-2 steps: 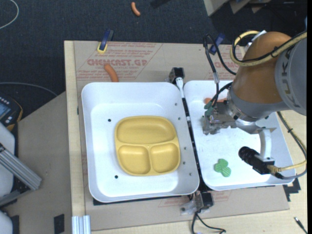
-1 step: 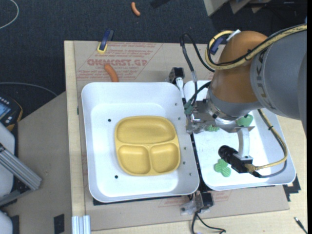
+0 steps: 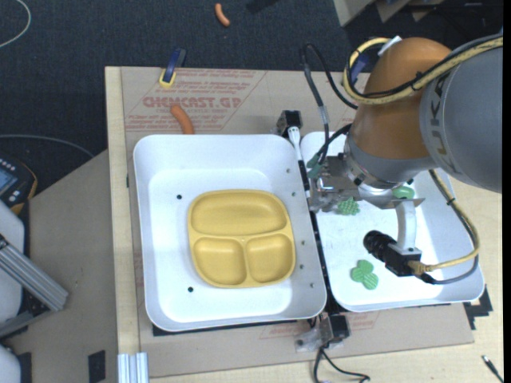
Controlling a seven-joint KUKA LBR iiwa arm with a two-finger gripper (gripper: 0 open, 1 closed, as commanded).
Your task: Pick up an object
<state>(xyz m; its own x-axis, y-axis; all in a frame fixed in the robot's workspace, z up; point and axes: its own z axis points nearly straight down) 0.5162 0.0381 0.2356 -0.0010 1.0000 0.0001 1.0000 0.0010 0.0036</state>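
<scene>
The arm reaches in from the right and its hand is lowered into the right bin near the wall it shares with the left bin; whether the hand is open or closed cannot be told. A green toy lies just beside the hand and a second green toy sits nearer the front of the same bin. The left bin holds a yellow three-compartment tray, and an orange sausage-shaped piece lies on the table behind it.

Grey arm with orange band is reaching in from the right, wrist bending steeply downward, claw pointing down beneath it.
</scene>
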